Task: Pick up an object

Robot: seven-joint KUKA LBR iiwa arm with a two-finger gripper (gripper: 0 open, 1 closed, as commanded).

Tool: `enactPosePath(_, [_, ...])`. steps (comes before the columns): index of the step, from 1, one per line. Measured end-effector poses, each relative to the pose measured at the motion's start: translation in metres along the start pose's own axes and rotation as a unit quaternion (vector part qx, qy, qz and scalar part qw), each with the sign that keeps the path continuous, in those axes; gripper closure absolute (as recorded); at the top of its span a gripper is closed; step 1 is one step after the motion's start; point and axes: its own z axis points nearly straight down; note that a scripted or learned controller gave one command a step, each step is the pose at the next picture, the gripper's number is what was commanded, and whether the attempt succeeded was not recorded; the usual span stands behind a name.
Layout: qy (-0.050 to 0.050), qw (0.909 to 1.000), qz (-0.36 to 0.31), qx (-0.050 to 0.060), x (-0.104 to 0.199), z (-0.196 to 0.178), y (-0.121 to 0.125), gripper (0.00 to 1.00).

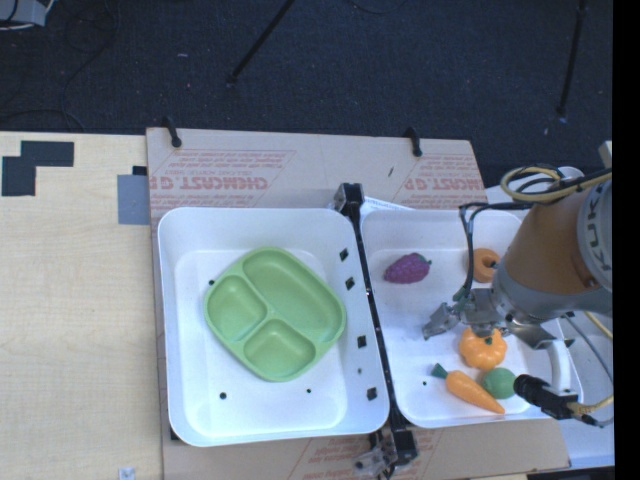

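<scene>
The hand [447, 320], whose grip I cannot tell, could knock the small orange plastic pumpkin [482, 348] aside.

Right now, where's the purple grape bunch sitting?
The purple grape bunch lies in the right bin, toward its far left part near the divider, apart from the gripper and left of the orange ring.

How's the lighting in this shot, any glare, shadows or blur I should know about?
Camera view: bright, even light on the two white bins, whose floors look slightly washed out but show no hard glare; the floor behind is nearly black; soft shadows sit under the green plate and the arm; the image is slightly soft overall, so the tool lacks fine detail.
</scene>
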Motion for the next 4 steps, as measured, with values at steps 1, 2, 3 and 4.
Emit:
enactPosePath(1, [0.0,1.0,0.003,0.003,-0.001,-0.007,-0.001,1.0])
enactPosePath(2, [0.0,1.0,0.0,0.006,-0.002,-0.07,0.003,1.0])
enactPosePath(3, [0.0,1.0,0.0,0.006,-0.003,-0.123,0.005,1.0])
enactPosePath(4, [0.002,1.0,-0.001,0.008,0.045,-0.12,0.014,1.0])
